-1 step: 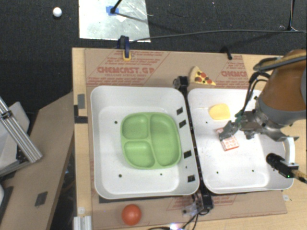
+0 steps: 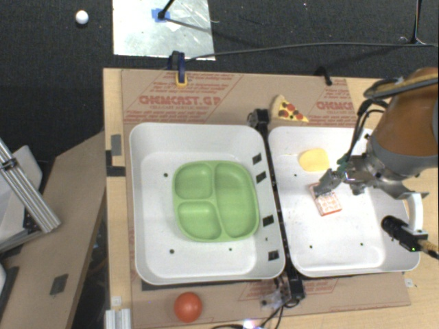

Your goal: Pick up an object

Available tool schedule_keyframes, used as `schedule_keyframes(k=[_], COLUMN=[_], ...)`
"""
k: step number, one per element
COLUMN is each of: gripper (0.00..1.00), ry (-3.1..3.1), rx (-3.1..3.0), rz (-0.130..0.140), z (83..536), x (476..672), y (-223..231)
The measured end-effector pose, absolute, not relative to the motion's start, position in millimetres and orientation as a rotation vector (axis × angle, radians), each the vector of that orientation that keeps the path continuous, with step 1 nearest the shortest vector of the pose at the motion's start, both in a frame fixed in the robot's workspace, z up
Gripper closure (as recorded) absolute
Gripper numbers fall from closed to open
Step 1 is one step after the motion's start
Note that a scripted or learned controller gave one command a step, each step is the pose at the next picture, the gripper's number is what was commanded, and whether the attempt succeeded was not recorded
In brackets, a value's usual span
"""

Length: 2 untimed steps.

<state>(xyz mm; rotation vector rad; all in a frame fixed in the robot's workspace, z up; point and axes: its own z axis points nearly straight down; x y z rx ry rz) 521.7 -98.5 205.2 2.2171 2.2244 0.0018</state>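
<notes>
The arm [image 2: 405,125] comes in from the right side and bends down over the right bin [image 2: 357,252]. Its orange band is above, and the grey wrist points to the left and downward. The gripper [image 2: 328,184] is low in this bin, and its dark tip is just above a small card with red print [image 2: 328,202], maybe touching its top edge. The tip is small and dark, so I cannot tell its state, or whether the card is held. A yellow round piece [image 2: 313,159] lies near, a little behind the gripper. The left bin [image 2: 147,184] holds a green divided plate [image 2: 215,201]. A toy pizza slice [image 2: 288,109] lies on the bench behind the bins, and a red ball [image 2: 187,306] in front.
</notes>
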Motion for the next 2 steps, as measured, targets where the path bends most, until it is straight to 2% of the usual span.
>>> schedule_keyframes(k=[2], gripper=[0.0], ry=[2.224], rx=[2.223], rz=[-0.002], z=[114], x=[521.4], y=[-113])
